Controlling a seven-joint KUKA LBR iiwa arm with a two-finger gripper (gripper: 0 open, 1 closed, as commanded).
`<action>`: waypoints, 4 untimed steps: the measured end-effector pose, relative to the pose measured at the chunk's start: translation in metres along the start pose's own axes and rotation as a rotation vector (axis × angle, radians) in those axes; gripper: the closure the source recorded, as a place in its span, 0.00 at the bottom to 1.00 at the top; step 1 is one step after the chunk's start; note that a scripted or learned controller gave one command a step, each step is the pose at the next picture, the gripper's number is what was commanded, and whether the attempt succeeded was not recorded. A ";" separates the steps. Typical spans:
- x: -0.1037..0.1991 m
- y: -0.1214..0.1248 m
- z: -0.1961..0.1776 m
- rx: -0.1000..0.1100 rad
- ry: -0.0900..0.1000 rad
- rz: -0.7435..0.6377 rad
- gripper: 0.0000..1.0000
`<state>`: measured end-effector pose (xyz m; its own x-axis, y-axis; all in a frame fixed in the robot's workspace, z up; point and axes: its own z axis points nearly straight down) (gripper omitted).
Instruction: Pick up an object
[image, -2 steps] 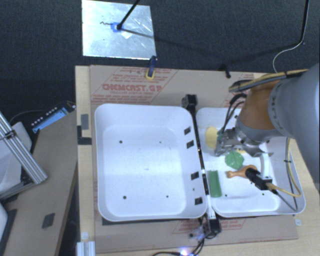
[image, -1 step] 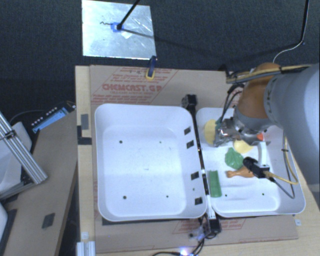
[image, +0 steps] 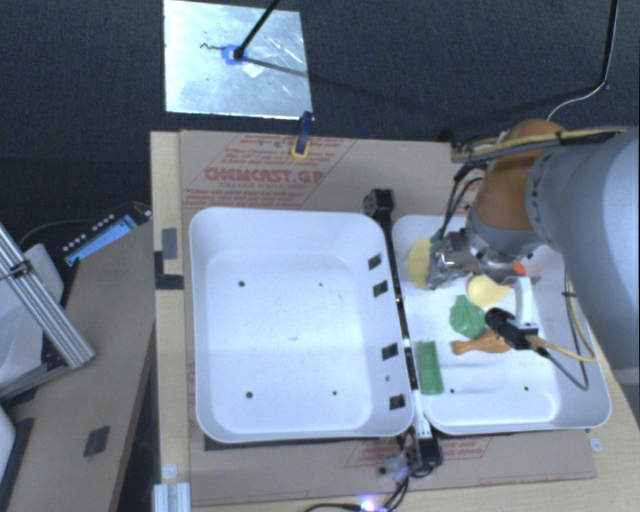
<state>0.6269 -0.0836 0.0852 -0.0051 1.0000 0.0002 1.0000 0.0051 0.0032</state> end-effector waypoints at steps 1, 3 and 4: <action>0.001 0.017 0.000 -0.001 -0.001 0.000 1.00; -0.011 -0.080 -0.037 0.010 0.001 0.007 1.00; -0.013 -0.142 -0.094 0.003 0.000 0.006 1.00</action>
<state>0.4846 -0.0973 0.1787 0.0007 1.0000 0.0004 1.0000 -0.0007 0.0007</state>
